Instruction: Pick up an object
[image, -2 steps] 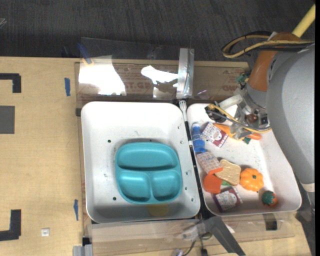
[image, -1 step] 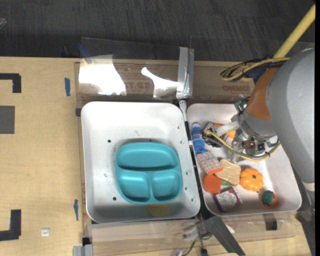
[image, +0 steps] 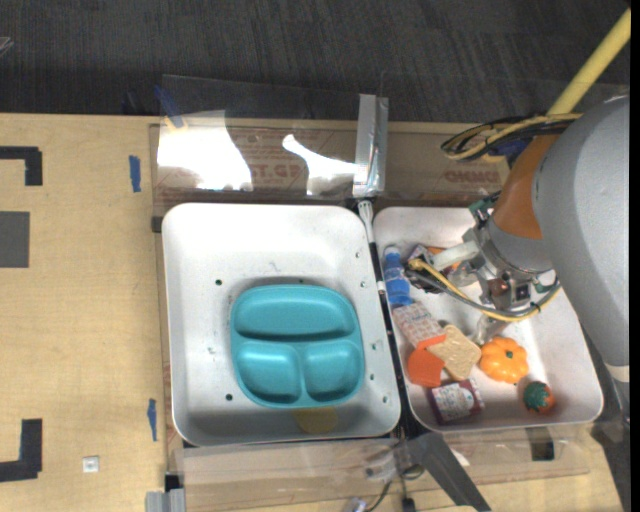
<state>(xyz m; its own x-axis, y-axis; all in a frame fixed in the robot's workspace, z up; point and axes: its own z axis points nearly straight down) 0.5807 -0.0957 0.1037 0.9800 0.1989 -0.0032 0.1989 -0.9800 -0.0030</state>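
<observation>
The grey arm with its orange band reaches in from the right over the right bin (image: 585, 345). My gripper (image: 494, 306) hangs low over the middle of that bin, with cables around its wrist. Just below it sits an orange pumpkin toy (image: 502, 359). To the left of that lie a tan cracker-like square (image: 458, 351) and an orange-red wedge (image: 424, 365). A blue bottle (image: 396, 280) lies along the bin's left wall, with a pale wrapped packet (image: 414, 323) under it. A small purple-labelled jar (image: 455, 401) and a red and green ball (image: 539, 396) rest near the front wall.
The left bin (image: 190, 250) holds a teal divided tray (image: 295, 342). A metal divider post (image: 369, 150) stands behind the gap between the bins. Brown bench surface spreads to the left, and a yellow rod (image: 595, 62) slants at the top right.
</observation>
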